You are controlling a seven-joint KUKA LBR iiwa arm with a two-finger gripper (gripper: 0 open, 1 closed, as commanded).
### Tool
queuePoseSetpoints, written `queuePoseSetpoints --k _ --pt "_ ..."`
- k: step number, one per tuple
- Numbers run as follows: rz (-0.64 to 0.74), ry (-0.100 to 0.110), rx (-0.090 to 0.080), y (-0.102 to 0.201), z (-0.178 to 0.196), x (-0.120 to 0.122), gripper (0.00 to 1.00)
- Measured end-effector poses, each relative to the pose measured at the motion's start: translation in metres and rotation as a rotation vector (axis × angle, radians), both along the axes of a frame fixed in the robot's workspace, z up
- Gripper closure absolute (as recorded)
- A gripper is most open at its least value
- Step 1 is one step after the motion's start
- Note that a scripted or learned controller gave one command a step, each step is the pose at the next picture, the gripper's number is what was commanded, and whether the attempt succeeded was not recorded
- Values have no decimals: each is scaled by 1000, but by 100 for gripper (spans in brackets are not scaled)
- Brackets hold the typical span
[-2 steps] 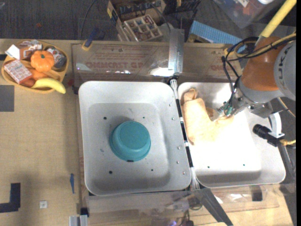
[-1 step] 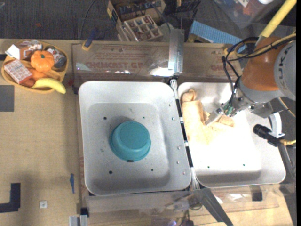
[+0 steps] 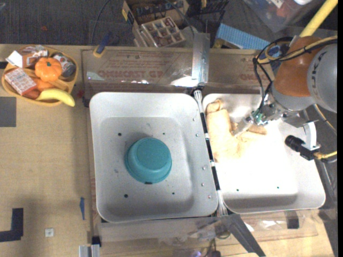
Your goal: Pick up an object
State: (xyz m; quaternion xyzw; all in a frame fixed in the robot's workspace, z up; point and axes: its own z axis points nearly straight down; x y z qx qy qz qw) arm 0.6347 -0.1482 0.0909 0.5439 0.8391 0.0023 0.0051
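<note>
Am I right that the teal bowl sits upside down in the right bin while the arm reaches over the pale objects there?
Not quite. The camera view shows the teal bowl upside down in the left bin, not the right one. The rest holds: the arm reaches over the pale objects in the right bin.

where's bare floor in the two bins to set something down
Right bin: its near half is bare; the far-left corner is crowded by the tan objects and gripper. Left bin: bare ring around the central teal bowl.
</note>
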Motion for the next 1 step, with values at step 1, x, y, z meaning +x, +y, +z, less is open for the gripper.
queuePoseSetpoints --k 1 --pt "0 -7 -1 -1 12 2 100"
